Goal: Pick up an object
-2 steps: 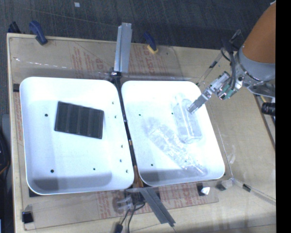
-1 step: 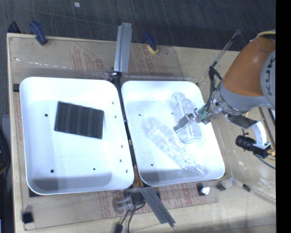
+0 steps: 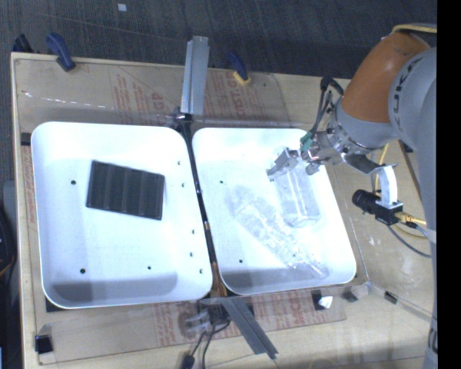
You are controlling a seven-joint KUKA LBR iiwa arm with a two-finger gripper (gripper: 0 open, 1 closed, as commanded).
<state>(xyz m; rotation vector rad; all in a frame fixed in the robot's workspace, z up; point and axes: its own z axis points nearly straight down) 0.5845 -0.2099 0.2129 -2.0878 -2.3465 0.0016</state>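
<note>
My gripper point(image 3: 294, 162) hangs over the upper right part of the right bin point(image 3: 215, 206). Directly beneath it is a clear plastic container point(image 3: 298, 200), whose top end reaches up to the gripper; whether it is gripped is not visible. A second clear plastic item, a crumpled bottle point(image 3: 267, 227), lies diagonally across the middle of the same bin toward its front right corner. A dark ribbed rectangular pad point(image 3: 126, 190) lies flat in the left bin point(image 3: 54, 267).
A metal divider bar point(image 3: 195, 75) stands behind the seam between the bins. Blue clamps point(image 3: 60, 51) hold the board's far edge. The arm's orange band point(image 3: 376, 83) sits to the right of the right bin.
</note>
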